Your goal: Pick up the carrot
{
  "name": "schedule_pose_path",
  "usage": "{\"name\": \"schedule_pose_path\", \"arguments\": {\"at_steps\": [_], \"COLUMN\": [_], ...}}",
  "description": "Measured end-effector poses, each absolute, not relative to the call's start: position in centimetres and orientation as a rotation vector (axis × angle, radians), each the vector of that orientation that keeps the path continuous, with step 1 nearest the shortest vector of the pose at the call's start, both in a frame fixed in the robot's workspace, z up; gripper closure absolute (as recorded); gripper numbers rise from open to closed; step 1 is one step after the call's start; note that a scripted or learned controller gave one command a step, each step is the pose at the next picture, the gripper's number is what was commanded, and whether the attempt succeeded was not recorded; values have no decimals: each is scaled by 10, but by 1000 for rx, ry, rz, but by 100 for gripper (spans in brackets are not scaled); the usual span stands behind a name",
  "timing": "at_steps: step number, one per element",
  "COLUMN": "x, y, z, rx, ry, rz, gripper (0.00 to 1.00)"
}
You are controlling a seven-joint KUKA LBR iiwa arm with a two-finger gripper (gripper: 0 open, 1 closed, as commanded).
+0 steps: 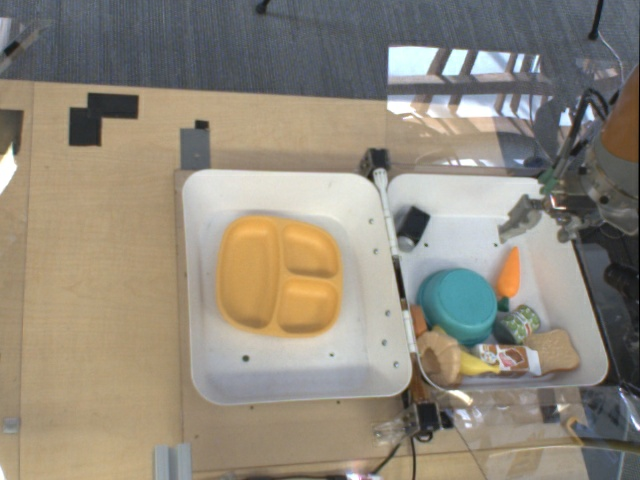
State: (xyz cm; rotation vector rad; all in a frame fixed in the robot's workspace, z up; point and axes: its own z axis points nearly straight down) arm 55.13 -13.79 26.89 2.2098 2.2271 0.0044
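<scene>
The carrot [510, 271], small and orange with a green tip, lies in the right bin [470, 200] just right of a teal bowl [457, 305]. My gripper [542, 224] hangs over the bin's far right part, a little beyond the carrot and apart from it. It is open, with one grey finger [517, 217] pointing left and the other near the bin's right rim. Nothing sits between the fingers.
Crowding the right bin's near end are a green can [521, 321], a bread slice [556, 349], a banana [478, 364] and a tan piece [438, 352]. A black block [412, 224] lies at its far left. The left bin [200, 348] holds a yellow divided plate [280, 274].
</scene>
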Motion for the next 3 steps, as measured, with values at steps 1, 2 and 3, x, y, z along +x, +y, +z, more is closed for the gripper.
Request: {"name": "schedule_pose_path", "arguments": {"at_steps": [1, 2, 3], "x": [569, 581, 585], "y": [-191, -195, -194], "z": [145, 88, 100], "rx": [2379, 2525, 2515], "ry": [2059, 1866, 1869], "rz": [-7, 15, 26], "gripper": [0, 0, 100]}}
